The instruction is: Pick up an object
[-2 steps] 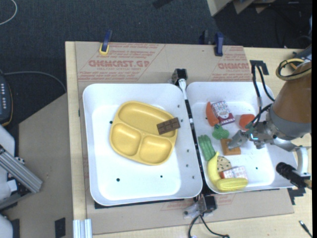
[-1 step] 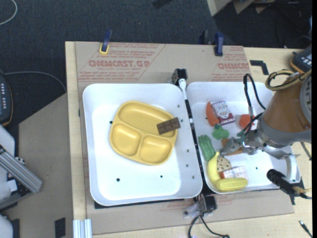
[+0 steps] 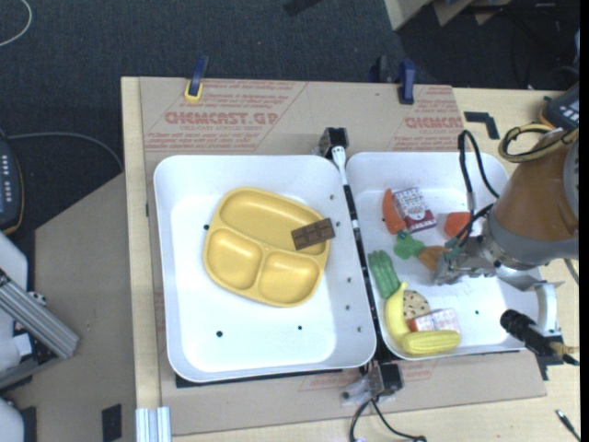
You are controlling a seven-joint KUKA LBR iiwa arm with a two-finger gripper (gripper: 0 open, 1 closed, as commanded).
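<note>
Right now, from the overhead view, you have the gripper (image 3: 453, 267) low in the right bin (image 3: 479, 168), over its middle, with the arm (image 3: 534, 210) reaching in from the right. I cannot tell whether it is released or clenched: the wrist covers it from above, and nothing can be seen held in it. The nearest thing is the orange piece (image 3: 431, 257), touching or just beside the gripper on its left, partly covered by it, so its shape and long axis are hard to read. Just left of that lies a small green piece (image 3: 409, 245); above are a red packet (image 3: 408, 208) and an orange-red piece (image 3: 457, 222). Toward the front edge lie a green vegetable (image 3: 383, 272), a banana (image 3: 396, 309), corn (image 3: 429, 343) and a small packet (image 3: 433, 320). My judgement: any grasp would be of the orange piece. In the left bin (image 3: 184, 247), well apart, a yellow tray (image 3: 262, 247) carries a brown bar (image 3: 312, 235).
</note>
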